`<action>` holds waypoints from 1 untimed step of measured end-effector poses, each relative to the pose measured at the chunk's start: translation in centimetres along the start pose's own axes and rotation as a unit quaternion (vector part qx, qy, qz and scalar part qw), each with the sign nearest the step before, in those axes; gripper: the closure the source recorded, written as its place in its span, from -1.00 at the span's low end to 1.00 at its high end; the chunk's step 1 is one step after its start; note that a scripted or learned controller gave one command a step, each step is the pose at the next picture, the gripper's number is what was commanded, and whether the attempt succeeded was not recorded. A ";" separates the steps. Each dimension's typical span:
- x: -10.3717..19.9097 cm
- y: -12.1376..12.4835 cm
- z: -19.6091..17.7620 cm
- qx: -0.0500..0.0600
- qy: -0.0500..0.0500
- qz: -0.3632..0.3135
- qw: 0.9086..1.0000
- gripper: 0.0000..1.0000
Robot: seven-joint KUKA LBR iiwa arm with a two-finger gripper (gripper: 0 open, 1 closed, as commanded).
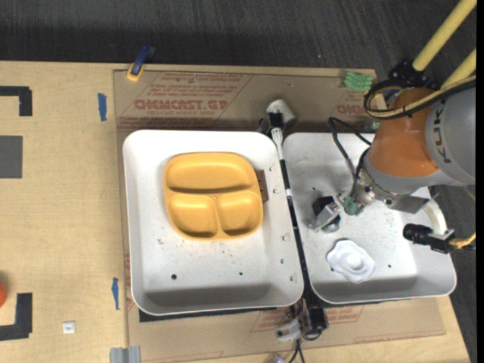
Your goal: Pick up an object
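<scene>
A view from above looks down at a slant on a tan tabletop [60, 225] that carries a sheet of brown cardboard [189, 97] with two shallow white bins set side by side on it, their inner edges touching.

The left bin [144, 271] holds a yellow plastic tray [213, 194] with three compartments: one long section across the top and two smaller ones below. The tray lies flat in the upper middle of that bin, apart from its walls.

The right bin [423, 278] holds a small white lid-like object [350, 261] with a raised centre, lying flat near the bin's front edge.

A grey robot arm [454, 138] with an orange band [401, 146] above the wrist reaches in from the right over the right bin. Its gripper [327, 212] is low in the middle of that bin, above and to the left of the white object and apart from it. The gripper is dark and seen end-on; whether it is open or closed cannot be told, and nothing is visibly held in it.

Black cables [344, 153] loop around the arm's wrist. A yellow pole [446, 29] crosses the upper right corner. Blue tape strips [102, 106] mark the tabletop on the left.
</scene>
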State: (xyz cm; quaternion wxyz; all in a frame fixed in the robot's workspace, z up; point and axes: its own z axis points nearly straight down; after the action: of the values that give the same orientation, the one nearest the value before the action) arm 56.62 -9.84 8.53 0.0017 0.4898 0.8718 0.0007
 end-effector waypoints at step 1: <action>0.0 0.0 0.0 0.000 0.000 0.000 1.000 -1.00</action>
State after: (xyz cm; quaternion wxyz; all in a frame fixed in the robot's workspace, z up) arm 56.62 -9.84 8.53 0.0016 0.4898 0.8718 0.0007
